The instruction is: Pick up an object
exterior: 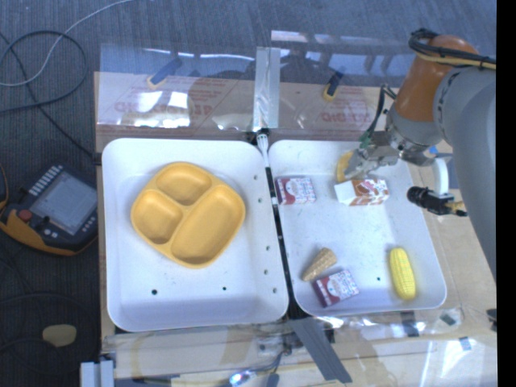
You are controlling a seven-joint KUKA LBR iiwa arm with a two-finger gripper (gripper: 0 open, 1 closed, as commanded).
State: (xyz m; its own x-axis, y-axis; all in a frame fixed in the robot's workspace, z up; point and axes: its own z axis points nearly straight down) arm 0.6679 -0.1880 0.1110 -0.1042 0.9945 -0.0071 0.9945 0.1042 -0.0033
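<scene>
Left bin (121, 297): yellow plate (188, 213)
Right bin (427, 297): cartons, cone (318, 263), corn (402, 272)
My tool (364, 161): back edge, grip unclear

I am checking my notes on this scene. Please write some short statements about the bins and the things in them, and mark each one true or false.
1. The yellow tray lies in the left bin. True.
2. The corn lies in the left bin. False: it lies in the right bin, near its right front corner.
3. The gripper is over the far part of the right bin. True.
4. The cone lies on the yellow tray. False: it lies on the floor of the right bin, beside a small red carton.
5. The right bin holds one carton only. False: there are three.
</scene>
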